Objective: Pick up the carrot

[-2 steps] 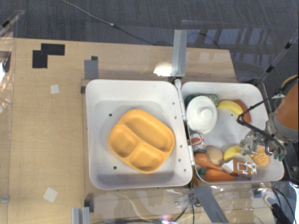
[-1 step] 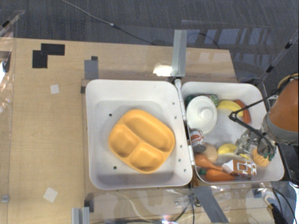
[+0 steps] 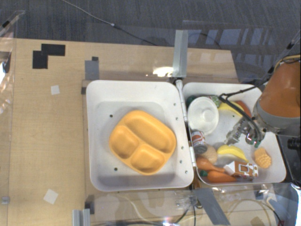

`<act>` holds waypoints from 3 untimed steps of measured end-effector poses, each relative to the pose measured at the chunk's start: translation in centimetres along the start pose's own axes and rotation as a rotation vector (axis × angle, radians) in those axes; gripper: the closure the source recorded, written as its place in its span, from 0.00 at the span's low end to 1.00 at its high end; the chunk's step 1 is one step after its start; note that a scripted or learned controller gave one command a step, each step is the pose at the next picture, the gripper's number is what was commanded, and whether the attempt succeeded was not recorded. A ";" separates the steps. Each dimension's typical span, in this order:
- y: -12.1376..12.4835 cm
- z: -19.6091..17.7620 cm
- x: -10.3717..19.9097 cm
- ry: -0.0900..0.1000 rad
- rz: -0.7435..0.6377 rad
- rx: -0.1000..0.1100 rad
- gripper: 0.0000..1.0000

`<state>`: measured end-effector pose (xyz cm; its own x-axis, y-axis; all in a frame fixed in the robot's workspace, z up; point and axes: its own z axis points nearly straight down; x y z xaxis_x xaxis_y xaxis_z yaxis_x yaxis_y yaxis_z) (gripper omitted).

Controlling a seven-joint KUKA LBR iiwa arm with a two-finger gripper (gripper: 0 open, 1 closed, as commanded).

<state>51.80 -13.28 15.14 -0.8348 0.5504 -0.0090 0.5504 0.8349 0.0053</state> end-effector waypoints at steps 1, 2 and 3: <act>-4.1 3.9 0.4 -0.008 -0.034 -0.001 1.00; 2.2 3.4 -6.9 -0.016 0.002 -0.004 1.00; -8.0 2.9 -1.5 0.001 0.097 0.006 1.00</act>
<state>48.68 -20.74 12.25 -0.7776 0.6287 -0.0079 0.6288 0.7776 0.0000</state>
